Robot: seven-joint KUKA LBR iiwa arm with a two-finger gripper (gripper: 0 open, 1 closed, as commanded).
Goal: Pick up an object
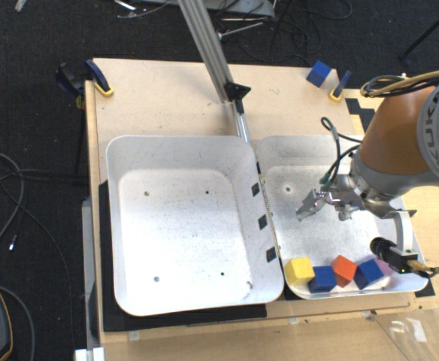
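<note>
Right bin [295, 173] carries the load: a yellow cube [299, 269], blue cube [323, 278], orange-red cube [344, 269] and second blue cube [369, 273] lined along its near wall, touching in a row running left to right; a pale purple piece [385, 265] sits at the row's right end; gripper [326, 204] hangs above the bin's middle, fingers spread, grasping nothing; left bin [129, 201] beside it; a stray blue block [319, 73] on the bench's [167, 96] far edge.

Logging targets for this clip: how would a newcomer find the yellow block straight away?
Look at the right bin, along its near edge, where a row of small blocks lies. The yellow block is the leftmost, beside a blue block, and it is the one yellow piece among them.
</note>
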